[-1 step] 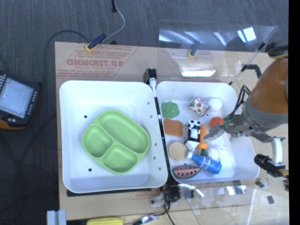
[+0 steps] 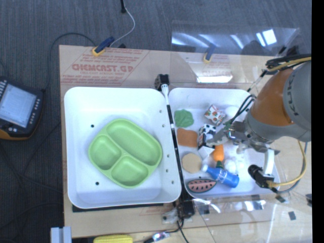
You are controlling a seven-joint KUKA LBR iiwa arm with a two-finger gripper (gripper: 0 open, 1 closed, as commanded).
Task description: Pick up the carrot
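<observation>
Orange and small, the stubby toy carrot (image 2: pixel 218 153) with a green tip at its lower end is seen in the right shallow white bin (image 2: pixel 198 94), roughly at the bin's middle, just beside the dark hand (image 2: pixel 229 135) of the grey arm with the orange band (image 2: pixel 283 108). Whether the carrot is touched by the hand cannot be told, and whether the hand is released or clenched cannot be told either, since its fingers are lost against the dark clutter around them.

Around the carrot are seen a green leaf-shaped piece (image 2: pixel 184 118), a red-and-white patterned cube (image 2: pixel 214 115), a black-and-white spotted toy (image 2: pixel 206 133), an orange-brown slab (image 2: pixel 187 137), a tan round disc (image 2: pixel 191 162), a blue bottle-like toy (image 2: pixel 223 176) and a red watermelon slice (image 2: pixel 201 185). White items near the carrot are hard to separate from the bin floor.

A light green three-compartment plate (image 2: pixel 126 153) is held in the left shallow white bin (image 2: pixel 81 97).

Red print on the brown cardboard-covered counter (image 2: pixel 76 59) reads mirrored and is partly legible as something like "GIENCAST"; the rest cannot be made out. A grey screen device (image 2: pixel 17 108) is cut off at the left edge.
</observation>
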